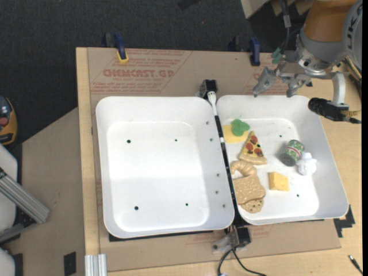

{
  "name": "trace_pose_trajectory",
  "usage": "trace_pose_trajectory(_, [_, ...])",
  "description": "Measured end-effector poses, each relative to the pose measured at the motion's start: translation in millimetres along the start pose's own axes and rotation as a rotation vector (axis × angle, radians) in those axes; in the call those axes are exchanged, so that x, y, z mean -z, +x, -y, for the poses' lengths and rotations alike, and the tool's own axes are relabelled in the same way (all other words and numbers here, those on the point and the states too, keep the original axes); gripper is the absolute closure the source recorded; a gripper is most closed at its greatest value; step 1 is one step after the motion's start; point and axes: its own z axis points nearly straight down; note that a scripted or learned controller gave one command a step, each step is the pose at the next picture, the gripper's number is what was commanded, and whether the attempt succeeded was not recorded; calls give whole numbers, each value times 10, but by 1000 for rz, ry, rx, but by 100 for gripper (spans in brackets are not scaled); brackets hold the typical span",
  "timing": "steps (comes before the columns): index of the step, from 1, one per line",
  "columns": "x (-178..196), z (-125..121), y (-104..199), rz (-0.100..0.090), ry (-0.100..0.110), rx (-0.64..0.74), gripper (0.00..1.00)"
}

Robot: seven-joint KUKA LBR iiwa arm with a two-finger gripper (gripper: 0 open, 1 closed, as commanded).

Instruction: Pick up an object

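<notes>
Gripper (279,83) hangs above the far rim of the right bin (328,203), fingers spread and holding nothing.

Nearest in the right bin lie a brown cracker (249,188) and a round cookie (250,205) by the left wall, with a cheese cube (279,181) beside them. Farther back sit a croissant (244,167), a pizza slice (253,148), a green-labelled can (292,152) touching a small white object (307,165), then a green leafy piece (240,126) on a yellow slab (232,135). The left bin (109,154) sits alongside on the counter (92,79).
</notes>
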Motion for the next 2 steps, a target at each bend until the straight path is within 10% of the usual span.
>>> trace_pose_trajectory(1, [-1280, 24, 112, -2, 12, 1, 0])
trace_pose_trajectory(2, [-1521, 317, 96, -1, 2, -2, 0])
